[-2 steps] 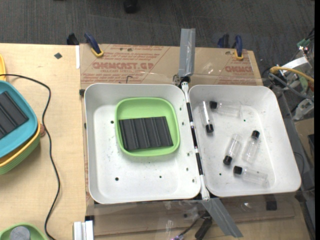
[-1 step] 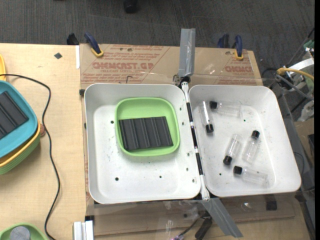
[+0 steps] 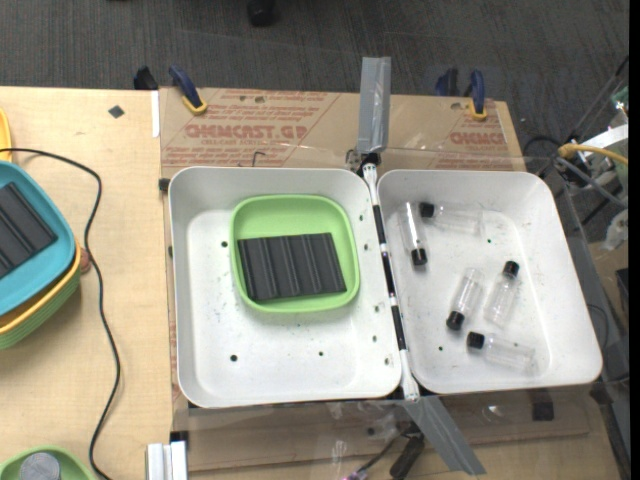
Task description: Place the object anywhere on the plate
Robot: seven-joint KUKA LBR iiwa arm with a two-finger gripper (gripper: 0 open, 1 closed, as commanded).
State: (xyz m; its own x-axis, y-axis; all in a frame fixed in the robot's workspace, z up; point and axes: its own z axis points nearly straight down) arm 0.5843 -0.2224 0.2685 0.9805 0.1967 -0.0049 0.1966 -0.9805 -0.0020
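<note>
A square green plate lies in the left white bin, toward its back. A dark grey ribbed pad rests flat on the middle of the plate. The right white bin holds several clear plastic vials with black caps. One vial lies near the divider, another in the middle, and a third near the front.
A stack of teal, yellow and green dishes sits at the left edge of the wooden bench. A black cable runs beside the left bin. Cardboard with blue and yellow clamps lies behind both bins.
</note>
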